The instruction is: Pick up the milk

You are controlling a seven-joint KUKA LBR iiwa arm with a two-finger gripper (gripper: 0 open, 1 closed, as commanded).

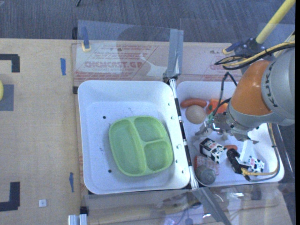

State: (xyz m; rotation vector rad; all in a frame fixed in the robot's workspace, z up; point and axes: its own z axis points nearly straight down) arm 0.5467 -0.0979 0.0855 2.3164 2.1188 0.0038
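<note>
The milk [212, 149] is a small carton with black and white patches. It lies tilted in the right bin [276, 172], near that bin's middle. My gripper [212, 128] hangs under the orange wrist band, just above and behind the carton, with a small gap between them. Nothing shows between its tips.
In the right bin, a beige egg-shaped thing [195, 114], a red sausage [193, 102] and an orange carrot [218, 106] lie at the back. A grey can [205, 175] sits at the front left, close to the milk. The left bin [93, 172] holds a green divided plate [140, 145].
</note>
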